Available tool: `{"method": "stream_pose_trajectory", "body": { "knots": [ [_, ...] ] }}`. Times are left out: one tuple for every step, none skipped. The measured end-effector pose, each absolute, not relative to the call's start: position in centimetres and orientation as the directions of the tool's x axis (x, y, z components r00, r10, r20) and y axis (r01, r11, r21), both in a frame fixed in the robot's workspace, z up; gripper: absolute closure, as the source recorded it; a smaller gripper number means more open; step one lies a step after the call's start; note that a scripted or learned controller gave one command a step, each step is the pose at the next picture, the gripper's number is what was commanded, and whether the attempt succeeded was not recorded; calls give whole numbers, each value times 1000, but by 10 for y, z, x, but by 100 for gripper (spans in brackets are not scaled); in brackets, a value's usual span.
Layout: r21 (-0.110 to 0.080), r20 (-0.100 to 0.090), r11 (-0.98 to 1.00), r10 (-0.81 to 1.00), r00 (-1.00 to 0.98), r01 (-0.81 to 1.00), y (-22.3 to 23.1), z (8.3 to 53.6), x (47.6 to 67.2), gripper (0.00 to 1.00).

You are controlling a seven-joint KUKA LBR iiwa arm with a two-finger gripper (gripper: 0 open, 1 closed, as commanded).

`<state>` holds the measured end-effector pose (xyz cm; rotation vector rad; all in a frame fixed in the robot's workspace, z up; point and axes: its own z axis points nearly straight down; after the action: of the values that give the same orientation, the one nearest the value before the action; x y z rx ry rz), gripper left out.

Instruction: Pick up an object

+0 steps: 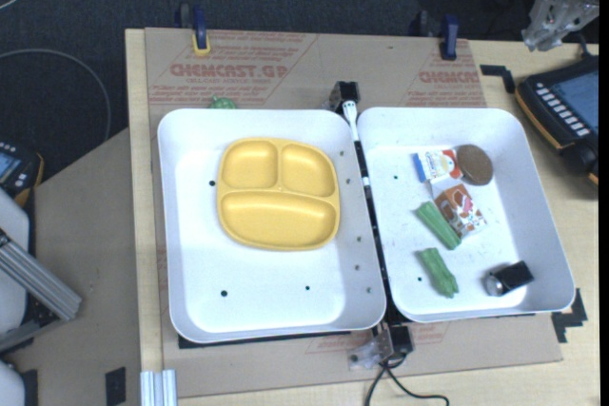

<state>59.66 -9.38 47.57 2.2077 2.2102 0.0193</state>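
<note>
Gripper (559, 12) hangs at the upper right, beyond the right bin (542, 204) — spread or closed, I cannot tell. The objects lie below and to the left of it: one brown disc (474, 164) nearest, two packets (460, 209), two green pieces (438, 225) lying diagonally, one black piece (507, 278). The left bin (190, 233) holds one yellow plate (279, 193).

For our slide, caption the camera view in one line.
Yellow divided plate in the left bin; small items in the right bin.
</note>
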Motion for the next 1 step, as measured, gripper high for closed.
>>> {"method": "stream_pose_trajectory", "body": {
  "knots": [
    [13, -1, 3, 1000, -3, 1000, -77, 541, 560, 100]
  ]
}}
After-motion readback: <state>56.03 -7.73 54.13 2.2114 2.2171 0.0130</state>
